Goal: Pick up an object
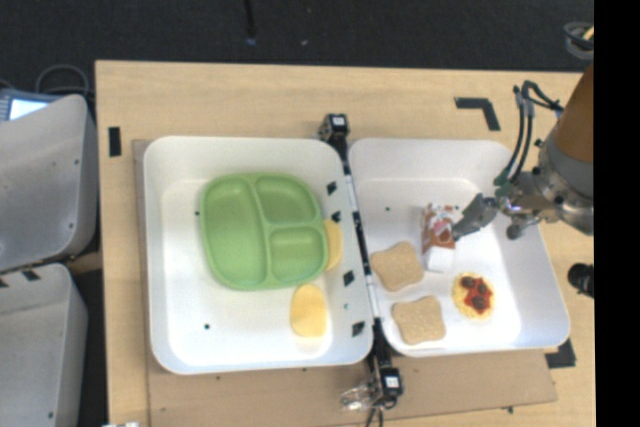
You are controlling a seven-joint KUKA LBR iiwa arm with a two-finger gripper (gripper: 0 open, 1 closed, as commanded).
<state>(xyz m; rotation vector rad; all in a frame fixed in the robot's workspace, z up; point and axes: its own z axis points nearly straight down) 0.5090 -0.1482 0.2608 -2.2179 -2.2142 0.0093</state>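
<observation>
Dark carpet is surrounding a pale wooden bench [250, 100] that is bearing two shallow white bins side by side. Lying in the left bin [175, 315] is a green divided plate [262, 230], with a yellow piece [309, 309] resting just below it and another yellow bit [334, 242] peeking out at the plate's right edge. Sitting in the right bin [400, 165] are two tan bread slices, one [397, 266] near the divider and one [418, 320] below it, plus a small yellow round with red topping [473, 295] off to their right. A red-and-white object [437, 229] is lying near the bin's middle, just above a small white block [440, 259]. Reaching in from the right, the arm is holding the gripper [468, 220] low over the right bin, its dark tip coming right up beside the red-and-white object; whether it is open, closed or gripping anything cannot be told from this view.
</observation>
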